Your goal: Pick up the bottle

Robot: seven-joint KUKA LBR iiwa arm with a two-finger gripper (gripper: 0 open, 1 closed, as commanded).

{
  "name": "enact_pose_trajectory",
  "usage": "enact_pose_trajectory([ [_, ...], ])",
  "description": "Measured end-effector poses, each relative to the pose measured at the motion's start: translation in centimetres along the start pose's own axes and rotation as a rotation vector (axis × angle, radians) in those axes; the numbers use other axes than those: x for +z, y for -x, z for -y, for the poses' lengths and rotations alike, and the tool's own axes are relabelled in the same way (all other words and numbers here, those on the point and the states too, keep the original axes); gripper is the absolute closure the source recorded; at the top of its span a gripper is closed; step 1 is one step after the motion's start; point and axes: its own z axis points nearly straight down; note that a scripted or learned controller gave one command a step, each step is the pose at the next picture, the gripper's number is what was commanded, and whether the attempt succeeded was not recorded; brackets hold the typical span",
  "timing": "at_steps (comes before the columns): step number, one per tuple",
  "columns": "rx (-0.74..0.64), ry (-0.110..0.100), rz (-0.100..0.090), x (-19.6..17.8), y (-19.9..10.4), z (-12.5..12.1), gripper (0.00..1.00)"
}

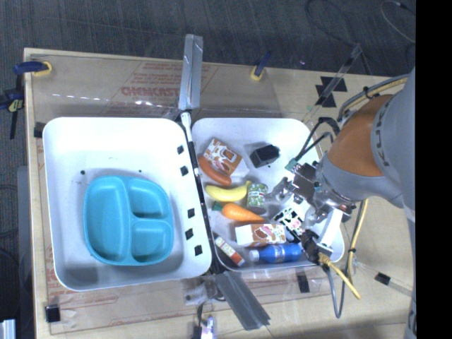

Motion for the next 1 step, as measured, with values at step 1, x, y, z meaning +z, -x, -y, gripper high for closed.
enact_pose_trajectory([
  [1, 0.221, 0.015, -0.002, 7.55, -0.86, 0.23, 0.0],
])
